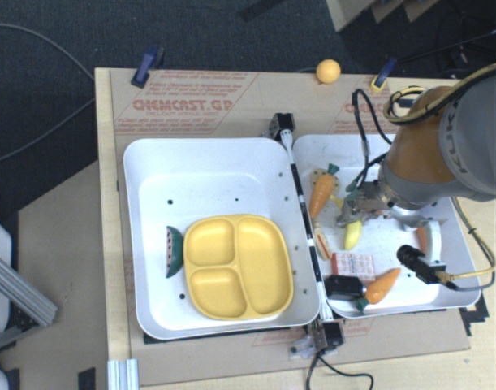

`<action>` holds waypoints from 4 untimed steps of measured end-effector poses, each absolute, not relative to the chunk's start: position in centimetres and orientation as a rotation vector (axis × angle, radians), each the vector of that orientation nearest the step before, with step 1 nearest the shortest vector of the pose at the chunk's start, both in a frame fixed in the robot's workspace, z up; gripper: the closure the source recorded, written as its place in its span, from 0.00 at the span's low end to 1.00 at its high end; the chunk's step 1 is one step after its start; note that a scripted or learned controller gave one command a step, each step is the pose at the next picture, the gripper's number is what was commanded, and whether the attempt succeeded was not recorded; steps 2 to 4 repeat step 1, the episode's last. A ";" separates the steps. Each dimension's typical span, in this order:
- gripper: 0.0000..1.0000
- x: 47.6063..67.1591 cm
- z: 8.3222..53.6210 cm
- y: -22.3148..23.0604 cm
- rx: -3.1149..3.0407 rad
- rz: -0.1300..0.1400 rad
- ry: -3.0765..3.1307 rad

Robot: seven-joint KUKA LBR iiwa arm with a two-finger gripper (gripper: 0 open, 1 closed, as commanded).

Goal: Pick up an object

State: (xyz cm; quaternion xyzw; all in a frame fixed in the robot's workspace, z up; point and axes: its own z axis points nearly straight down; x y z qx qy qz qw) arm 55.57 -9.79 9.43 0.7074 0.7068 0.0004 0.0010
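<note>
In the right bin (312, 154) lie several toy foods: a carrot (321, 192) by the left wall, a small yellow piece (352, 235), a red-and-white packet (353, 263), a second carrot (381, 286) near the front, a black item (342, 286) and a reddish piece (423, 237). My gripper (357, 210) hangs low over the bin's middle, just above the yellow piece and right of the first carrot. The grey arm with its orange band (418, 149) covers the bin's right side.
The left bin (150, 169) holds a yellow divided plate (235, 265) with a watermelon slice (174, 252) at its left edge. An orange ball (328, 71) rests on the bench at the back. Blue clips (146, 66) sit at the board's far corners.
</note>
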 end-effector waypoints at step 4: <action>1.00 59.2 18.5 -1.0 2.219 0.004 2.224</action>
